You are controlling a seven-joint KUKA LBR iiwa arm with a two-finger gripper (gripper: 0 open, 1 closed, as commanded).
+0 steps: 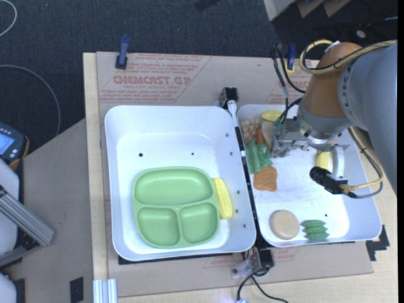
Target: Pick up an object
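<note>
Worktop (158,81): tan board with reddish print, centre of frame, on dark carpet; blue clamp (122,51) at its upper-left edge, a second blue clamp (290,56) at upper right; a white cable loops at far left. Left bin (126,137): white, shallow; holds a green divided plate (173,204) in its lower half and a yellow corn cob (222,197) touching the plate's right edge. Right bin (353,213): white; holds green leafy pieces (257,156) along its left wall, an orange chunk (266,179) just below them, a tan round bun (284,224) at lower centre, a green pod item (315,230) just right of it, a yellow piece (271,115) at the top, another yellow piece (324,160) right of centre. Pincer (282,145): over the right bin's upper left, near the leafy pieces; whether released or clenched cannot be told.
</note>
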